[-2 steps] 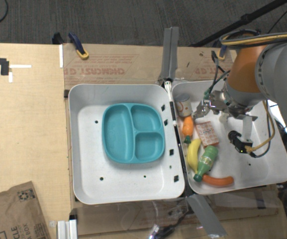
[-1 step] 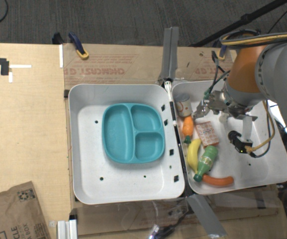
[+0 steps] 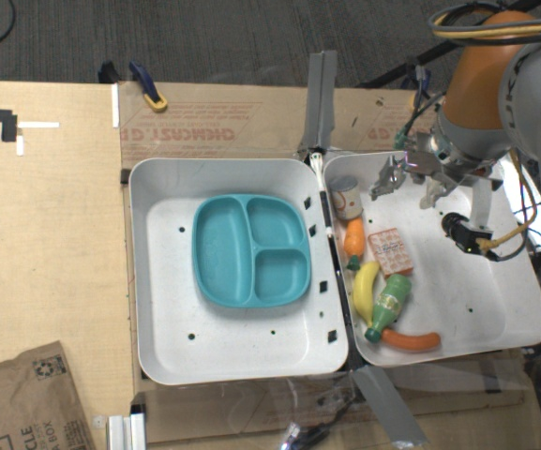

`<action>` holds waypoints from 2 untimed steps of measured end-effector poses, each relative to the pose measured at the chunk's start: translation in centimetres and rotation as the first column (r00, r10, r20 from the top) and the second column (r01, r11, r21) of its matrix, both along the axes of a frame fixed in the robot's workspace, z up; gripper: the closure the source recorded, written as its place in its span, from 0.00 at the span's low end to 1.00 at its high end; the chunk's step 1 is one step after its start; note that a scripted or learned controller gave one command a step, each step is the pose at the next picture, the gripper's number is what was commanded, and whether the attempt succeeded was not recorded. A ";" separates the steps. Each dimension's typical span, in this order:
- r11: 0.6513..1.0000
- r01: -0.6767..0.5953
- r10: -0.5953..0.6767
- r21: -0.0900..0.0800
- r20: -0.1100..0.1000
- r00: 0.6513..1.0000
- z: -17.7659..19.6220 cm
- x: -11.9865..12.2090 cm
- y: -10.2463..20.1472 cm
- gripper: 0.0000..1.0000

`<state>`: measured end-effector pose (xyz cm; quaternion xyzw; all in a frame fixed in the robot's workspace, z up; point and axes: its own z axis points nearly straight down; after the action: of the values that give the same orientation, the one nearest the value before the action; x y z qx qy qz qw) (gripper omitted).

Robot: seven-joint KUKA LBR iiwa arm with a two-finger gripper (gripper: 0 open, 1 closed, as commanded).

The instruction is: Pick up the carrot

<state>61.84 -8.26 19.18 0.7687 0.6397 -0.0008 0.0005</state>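
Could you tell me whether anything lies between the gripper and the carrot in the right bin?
The gripper hangs over the bin's far end. The carrot lies at the near edge, the green bottle touching its left end; otherwise bare bin floor lies between.

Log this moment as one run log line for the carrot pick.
arm: above right bin | gripper: over bin's far end, open, holding nothing | carrot: near edge, beside green bottle | status: not yet picked
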 end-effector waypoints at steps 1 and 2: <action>0.999 -0.046 0.046 -0.003 0.013 0.999 -8.3 1.2 -2.3 0.00; 0.995 0.099 -0.099 0.001 0.031 0.995 -8.7 -0.5 -2.0 0.00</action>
<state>61.36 -10.24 10.49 0.7993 0.6008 0.0110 0.0104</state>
